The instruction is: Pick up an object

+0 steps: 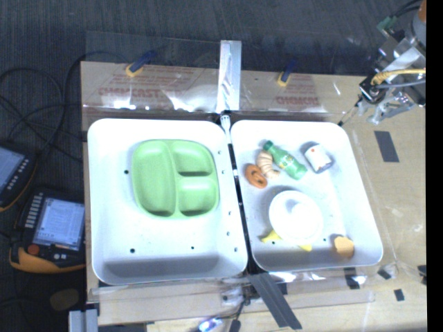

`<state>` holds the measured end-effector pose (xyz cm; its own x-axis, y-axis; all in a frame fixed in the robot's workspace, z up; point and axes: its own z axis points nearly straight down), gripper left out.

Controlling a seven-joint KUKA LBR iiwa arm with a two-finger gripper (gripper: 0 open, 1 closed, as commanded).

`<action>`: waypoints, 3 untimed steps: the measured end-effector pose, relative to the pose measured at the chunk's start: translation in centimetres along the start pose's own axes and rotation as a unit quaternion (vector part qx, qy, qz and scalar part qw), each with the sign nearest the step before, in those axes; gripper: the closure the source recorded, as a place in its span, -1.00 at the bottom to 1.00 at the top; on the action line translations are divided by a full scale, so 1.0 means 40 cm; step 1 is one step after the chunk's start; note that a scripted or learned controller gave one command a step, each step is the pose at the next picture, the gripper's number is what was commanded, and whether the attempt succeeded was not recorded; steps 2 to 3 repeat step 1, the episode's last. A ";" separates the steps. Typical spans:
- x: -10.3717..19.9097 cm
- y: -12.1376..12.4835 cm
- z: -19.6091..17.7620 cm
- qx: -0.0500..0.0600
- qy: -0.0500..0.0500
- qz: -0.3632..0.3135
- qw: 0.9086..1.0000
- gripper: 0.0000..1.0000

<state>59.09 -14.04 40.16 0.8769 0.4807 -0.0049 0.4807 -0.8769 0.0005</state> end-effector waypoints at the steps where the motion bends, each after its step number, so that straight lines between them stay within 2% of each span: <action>1: -0.039 0.167 -0.104 0.000 0.000 0.019 1.000 1.00; 3: -0.039 0.167 -0.104 0.000 0.000 0.019 1.000 1.00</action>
